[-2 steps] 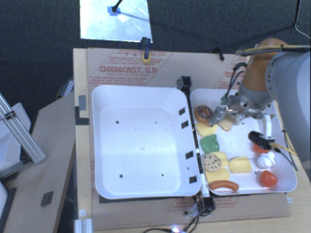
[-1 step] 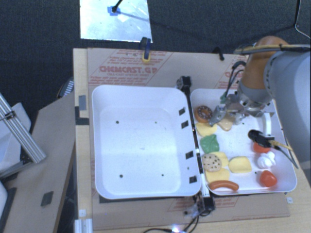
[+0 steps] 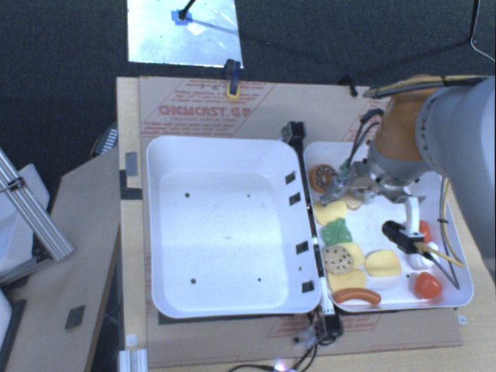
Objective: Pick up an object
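My gripper is low in the back left part of the right bin. It hangs just right of a brown ring-shaped donut and just above a pale yellow piece. Toward the front lie a green leafy piece, a chocolate-chip cookie, a yellow lemon, a red-orange sausage and a red tomato. The grey arm covers the bin's back right corner.
The left bin stands beside the right one, joined by black clips along the shared wall. A yellow and blue clamp sits at the bench's back edge. A shiny foil sheet lies beyond it.
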{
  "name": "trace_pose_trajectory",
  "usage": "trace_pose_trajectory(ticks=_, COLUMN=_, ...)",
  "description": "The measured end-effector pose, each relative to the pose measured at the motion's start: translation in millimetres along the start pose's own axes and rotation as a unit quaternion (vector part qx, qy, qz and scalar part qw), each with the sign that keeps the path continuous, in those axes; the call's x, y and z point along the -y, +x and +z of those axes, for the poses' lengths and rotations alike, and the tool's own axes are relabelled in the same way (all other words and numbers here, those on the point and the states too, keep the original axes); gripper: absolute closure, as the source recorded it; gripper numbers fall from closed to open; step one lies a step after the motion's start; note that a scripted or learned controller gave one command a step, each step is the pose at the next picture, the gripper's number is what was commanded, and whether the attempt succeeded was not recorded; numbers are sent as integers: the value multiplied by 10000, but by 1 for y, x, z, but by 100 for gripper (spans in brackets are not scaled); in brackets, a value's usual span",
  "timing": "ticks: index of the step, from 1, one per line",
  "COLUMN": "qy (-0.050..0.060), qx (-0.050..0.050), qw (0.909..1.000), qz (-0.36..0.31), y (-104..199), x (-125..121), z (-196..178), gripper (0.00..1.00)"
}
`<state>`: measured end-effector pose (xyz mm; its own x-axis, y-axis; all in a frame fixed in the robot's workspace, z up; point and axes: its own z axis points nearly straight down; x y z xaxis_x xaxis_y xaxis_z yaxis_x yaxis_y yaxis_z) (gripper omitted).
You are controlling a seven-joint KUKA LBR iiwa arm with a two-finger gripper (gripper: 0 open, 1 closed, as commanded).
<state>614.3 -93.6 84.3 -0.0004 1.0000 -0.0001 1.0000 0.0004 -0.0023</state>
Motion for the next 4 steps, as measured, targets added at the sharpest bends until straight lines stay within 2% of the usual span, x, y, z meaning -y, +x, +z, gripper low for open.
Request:
trace_pose_trajectory(ticks=1, qy=-1, qx=2, qw=10000, qz=-6, y=-1, x=-2, z=-12, gripper=100)
trace_pose_trajectory(ticks=2, qy=1, qx=0, qw=10000, qz=-7, y=-1, x=-2, z=-11, gripper=0)
trace_pose_trajectory(ticks=3, qy=-70, qx=62, qw=10000, qz=12, y=3, x=3, z=-4, gripper=0)
trace_pose_trajectory(ticks=4, qy=-85, qx=45, qw=10000, qz=0, y=5, x=2, z=-16, gripper=100)
